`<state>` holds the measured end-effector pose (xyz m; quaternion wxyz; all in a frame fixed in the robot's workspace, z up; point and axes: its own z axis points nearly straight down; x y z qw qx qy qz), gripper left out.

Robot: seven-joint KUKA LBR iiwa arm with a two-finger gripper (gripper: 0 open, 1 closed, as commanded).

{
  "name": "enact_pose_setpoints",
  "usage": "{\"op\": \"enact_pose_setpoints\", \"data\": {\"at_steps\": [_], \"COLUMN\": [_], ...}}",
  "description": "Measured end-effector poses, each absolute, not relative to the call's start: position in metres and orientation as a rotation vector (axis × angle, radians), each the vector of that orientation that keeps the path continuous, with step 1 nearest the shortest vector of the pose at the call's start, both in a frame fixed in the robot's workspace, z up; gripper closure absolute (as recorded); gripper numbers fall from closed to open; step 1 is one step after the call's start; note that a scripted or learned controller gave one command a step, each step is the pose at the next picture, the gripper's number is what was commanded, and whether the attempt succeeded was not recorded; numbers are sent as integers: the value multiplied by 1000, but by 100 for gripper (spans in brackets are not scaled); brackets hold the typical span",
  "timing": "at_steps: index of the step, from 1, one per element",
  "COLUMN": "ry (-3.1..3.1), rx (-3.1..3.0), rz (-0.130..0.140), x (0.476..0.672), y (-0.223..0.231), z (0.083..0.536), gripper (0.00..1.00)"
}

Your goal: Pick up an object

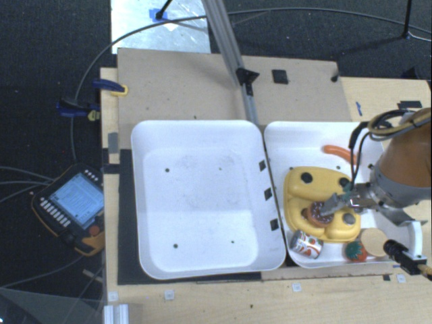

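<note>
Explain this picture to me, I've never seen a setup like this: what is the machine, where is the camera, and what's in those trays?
One camera looks down at a slant on a bench with two shallow white bins. The left white bin sits beside the right white bin, which holds a big yellow plastic toy, an orange stick-like piece, a small red-and-white can and a round tan object. The grey robot arm reaches in from the right; its gripper hangs over the yellow toy. Whether it grips anything is unclear.

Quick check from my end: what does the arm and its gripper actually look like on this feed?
The arm is grey with a broad orange band above the wrist, and black cables loop over its top. The gripper is a small grey metal piece with dark fittings.
</note>
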<state>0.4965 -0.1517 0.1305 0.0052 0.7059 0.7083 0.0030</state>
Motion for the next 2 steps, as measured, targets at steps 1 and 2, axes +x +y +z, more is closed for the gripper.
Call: {"op": "enact_pose_setpoints", "data": {"at_steps": [1, 2], "ry": [2214, 2216], "rx": [2208, 2211], "rz": [13, 14], "x": [498, 498], "y": [-152, -152], "z": [128, 137], "gripper": [0, 100]}}
